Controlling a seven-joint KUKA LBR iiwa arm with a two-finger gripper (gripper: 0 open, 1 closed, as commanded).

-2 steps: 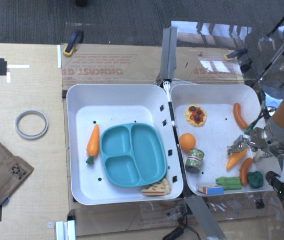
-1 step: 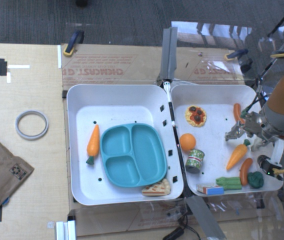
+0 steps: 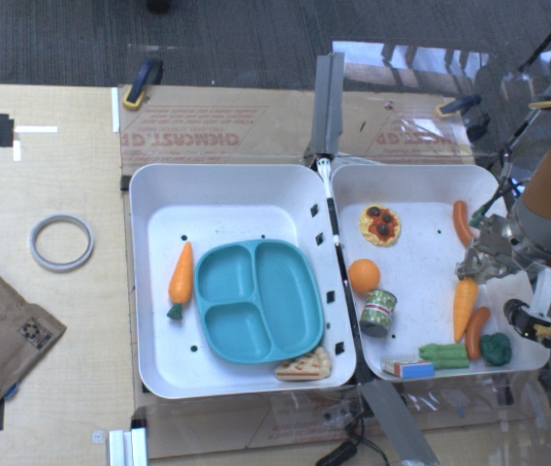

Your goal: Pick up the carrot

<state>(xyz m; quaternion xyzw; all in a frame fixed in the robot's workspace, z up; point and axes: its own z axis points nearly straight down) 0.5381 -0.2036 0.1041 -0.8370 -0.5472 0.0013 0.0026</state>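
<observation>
Two white bins are sitting side by side on the bench, and we are looking down on them from the camera view. We are seeing one carrot (image 3: pixel 180 278) lying in the left bin (image 3: pixel 149 289), at its left side, just beside the blue tray (image 3: pixel 259 300) with three parts. A waffle piece (image 3: pixel 304 365) is peeking out at the near edge of that tray.

In the right bin (image 3: pixel 421 184) we are seeing a second carrot (image 3: pixel 464 306) near the right wall, pointing its thin end toward us. The gripper (image 3: pixel 476 260) is hanging just above the top end of this carrot, reaching in from the right. We cannot tell how the tool is set.

We are also spotting a small pizza (image 3: pixel 380 225) at the far side, an orange (image 3: pixel 364 276) and a green can (image 3: pixel 377 313) near the left wall, a sausage (image 3: pixel 462 223) near the far right, and green veggies (image 3: pixel 495 348) at the near right corner.

A tape ring (image 3: pixel 62 242) is lying on the wood at the left.
</observation>
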